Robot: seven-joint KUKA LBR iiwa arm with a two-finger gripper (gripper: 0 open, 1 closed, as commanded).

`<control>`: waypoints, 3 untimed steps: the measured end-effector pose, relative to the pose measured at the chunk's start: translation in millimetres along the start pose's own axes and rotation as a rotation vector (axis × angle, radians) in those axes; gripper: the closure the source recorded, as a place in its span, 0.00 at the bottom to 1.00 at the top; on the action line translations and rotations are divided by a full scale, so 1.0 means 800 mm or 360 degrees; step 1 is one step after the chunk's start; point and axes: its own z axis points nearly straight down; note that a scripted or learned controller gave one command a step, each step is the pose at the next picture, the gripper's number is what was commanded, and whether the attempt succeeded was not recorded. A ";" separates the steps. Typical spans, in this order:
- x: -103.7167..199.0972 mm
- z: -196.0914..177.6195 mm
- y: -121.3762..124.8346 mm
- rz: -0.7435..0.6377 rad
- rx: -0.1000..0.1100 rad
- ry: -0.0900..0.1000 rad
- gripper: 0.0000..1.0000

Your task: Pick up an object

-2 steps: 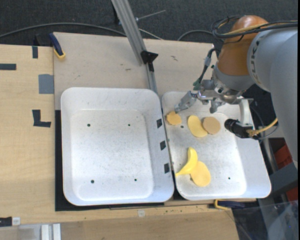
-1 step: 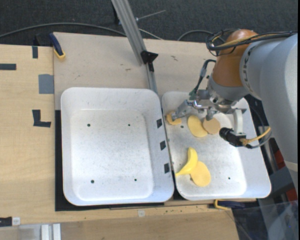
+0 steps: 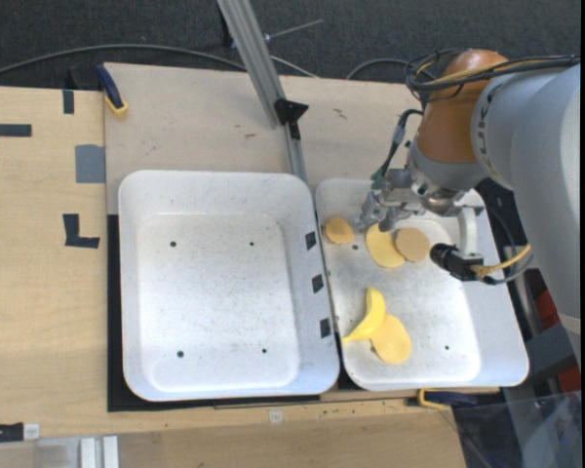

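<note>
The right bin (image 3: 487, 359) holds several yellow and tan pieces. A small yellow chunk (image 3: 339, 230) lies near its left wall. A yellow disc (image 3: 383, 248) overlaps a tan disc (image 3: 413, 243) just right of it. A curved yellow banana-like piece (image 3: 370, 315) rests against another yellow disc (image 3: 393, 341) toward the front. My gripper (image 3: 378, 214) hangs low over the back of this bin, its fingertips just above the yellow disc and right of the small chunk. Nothing shows between the fingers.
The left bin (image 3: 136, 261) sits beside the right one, with black clips along the shared edge. A slanted metal post (image 3: 258, 52) rises behind the bins. A black and yellow cable fitting (image 3: 463, 263) juts from the wrist over the right bin.
</note>
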 end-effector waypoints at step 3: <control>0.063 -0.113 -0.010 -0.0003 -0.0004 0.0003 1.00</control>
